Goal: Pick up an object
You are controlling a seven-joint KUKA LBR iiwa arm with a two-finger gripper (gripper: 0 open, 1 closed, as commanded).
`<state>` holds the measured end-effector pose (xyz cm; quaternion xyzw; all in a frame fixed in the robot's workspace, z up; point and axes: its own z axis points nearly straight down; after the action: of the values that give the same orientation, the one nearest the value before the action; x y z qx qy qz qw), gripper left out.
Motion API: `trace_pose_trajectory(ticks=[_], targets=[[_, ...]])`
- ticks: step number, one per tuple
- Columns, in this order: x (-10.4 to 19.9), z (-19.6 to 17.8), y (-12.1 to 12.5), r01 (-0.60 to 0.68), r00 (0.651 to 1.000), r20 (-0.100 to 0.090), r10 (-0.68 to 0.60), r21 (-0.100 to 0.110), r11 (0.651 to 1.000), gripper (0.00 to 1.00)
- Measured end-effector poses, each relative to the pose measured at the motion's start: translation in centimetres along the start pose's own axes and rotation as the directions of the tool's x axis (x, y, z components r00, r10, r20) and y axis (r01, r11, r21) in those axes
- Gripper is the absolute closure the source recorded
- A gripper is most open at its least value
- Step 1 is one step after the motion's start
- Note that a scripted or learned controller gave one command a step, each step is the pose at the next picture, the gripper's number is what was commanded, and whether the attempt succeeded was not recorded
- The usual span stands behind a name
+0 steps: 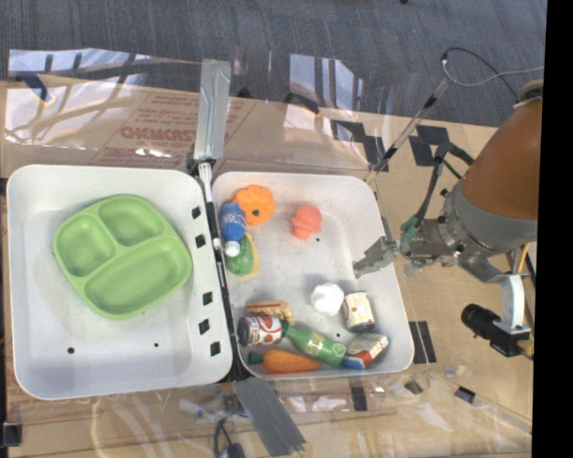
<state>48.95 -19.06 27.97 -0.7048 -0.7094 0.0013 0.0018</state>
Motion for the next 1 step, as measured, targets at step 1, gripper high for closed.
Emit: trace_pose_trajectory(ticks=[1], targets=[[5.54, 10.27, 4.06, 0.085, 0.996, 0.0, -0.085, 0.002, 0.996, 0.0]])
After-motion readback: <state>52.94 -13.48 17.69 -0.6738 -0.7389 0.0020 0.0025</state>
